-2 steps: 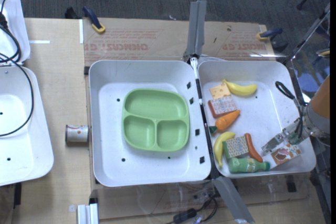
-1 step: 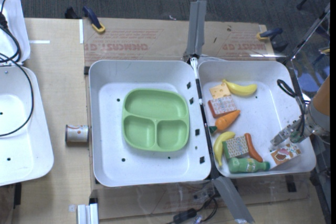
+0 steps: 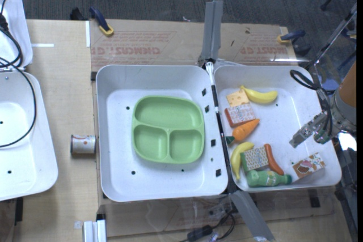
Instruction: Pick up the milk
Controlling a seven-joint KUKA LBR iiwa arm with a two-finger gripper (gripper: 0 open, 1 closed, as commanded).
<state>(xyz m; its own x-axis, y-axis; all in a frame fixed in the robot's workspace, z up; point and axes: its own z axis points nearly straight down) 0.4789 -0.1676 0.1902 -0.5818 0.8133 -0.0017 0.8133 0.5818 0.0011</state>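
From above, the milk is a small carton that lies on its side in the right bin, near the front right corner. I use it as the landmark. The pincer hangs just above and a little to the left of the milk, apart from it, with nothing between its fingers; whether they are open or closed I cannot tell. It seems placed there to come down on the carton. To the left of the milk lie a green bottle, a carrot and two bananas. Far left of the milk, the left bin carries a green tray, probably for sorted food.
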